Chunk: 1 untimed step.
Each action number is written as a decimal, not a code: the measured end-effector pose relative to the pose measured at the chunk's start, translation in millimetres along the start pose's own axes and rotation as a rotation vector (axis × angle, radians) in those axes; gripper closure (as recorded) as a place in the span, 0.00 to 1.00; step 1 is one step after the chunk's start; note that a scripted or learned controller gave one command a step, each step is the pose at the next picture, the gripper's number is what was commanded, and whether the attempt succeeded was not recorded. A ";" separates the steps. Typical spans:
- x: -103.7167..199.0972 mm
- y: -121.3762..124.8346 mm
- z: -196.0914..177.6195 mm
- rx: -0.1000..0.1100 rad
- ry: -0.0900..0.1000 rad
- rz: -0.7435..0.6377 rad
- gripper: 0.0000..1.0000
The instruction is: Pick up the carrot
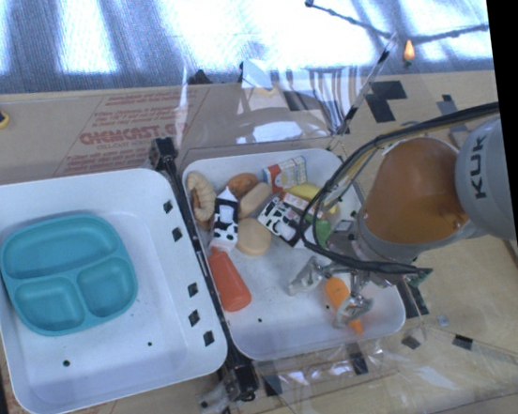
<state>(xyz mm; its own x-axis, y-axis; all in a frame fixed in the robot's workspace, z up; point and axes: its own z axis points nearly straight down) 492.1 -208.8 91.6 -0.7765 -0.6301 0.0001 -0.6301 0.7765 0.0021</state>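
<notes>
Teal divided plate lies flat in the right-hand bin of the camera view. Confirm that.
Not right. The teal divided plate lies flat in the left bin, not the right-hand one. The camera view shows it there, on the far side of the divider from the arm.

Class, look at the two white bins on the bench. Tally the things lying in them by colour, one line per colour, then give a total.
Turquoise: 1, the divided plate
Orange: 2, the bottle and the carrot
Black-and-white: 2, the cow-patterned toys
Tan or brown: 4, the bread-like pieces
Total: 9; a few small pieces behind the cables are left uncounted.
</notes>
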 end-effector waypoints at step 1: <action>-4.7 0.6 -10.8 0.003 -0.004 -0.012 1.00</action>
<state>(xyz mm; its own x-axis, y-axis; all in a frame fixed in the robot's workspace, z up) 495.4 -205.4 102.4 -0.7688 -0.6394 -0.0036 -0.6394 0.7688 -0.0005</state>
